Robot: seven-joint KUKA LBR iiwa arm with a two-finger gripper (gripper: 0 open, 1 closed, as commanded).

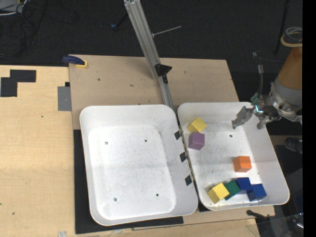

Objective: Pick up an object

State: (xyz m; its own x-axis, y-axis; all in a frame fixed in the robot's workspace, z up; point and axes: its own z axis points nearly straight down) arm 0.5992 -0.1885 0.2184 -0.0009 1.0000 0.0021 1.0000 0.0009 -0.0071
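Gripper (251,117) open, fingers spread

Right bin (276,154): bare floor through the middle; yellow block (197,125) and purple block (196,140) crowd its left wall, orange block (242,164) sits lower right, a block cluster (237,190) fills the bottom edge

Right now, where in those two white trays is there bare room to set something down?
The left bin is bare. In the right bin, the middle is free, between purple cube and orange cube. Its near corner is crowded: yellow, green, blue cubes.
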